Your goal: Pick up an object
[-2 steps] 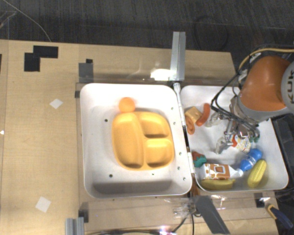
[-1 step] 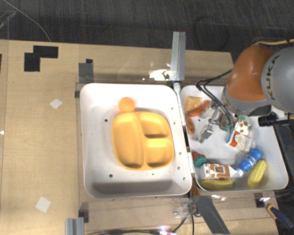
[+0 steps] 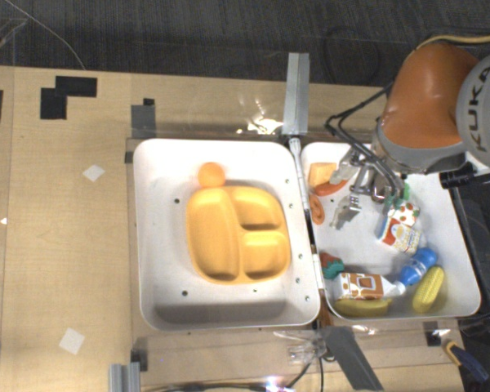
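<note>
1. Gripper [image 3: 353,201] hangs low over the right bin [image 3: 465,288], near its upper left part; arm [image 3: 429,96] comes in from the upper right.
2. Whether it is clenched or released, cannot tell; nothing is seen between its tips.
3. Just left of the gripper: orange piece [image 3: 322,182] against the bin's left wall.
4. Right of it, near: small carton [image 3: 400,227].
5. Below, well apart: blue bottle [image 3: 416,266], yellow corn [image 3: 429,289], banana [image 3: 361,306] touching a brown box [image 3: 361,285], green-red toy [image 3: 331,265].
6. Far left, left bin [image 3: 159,300]: yellow divided tray [image 3: 233,233], orange ball [image 3: 211,174] touching its top edge.
</note>
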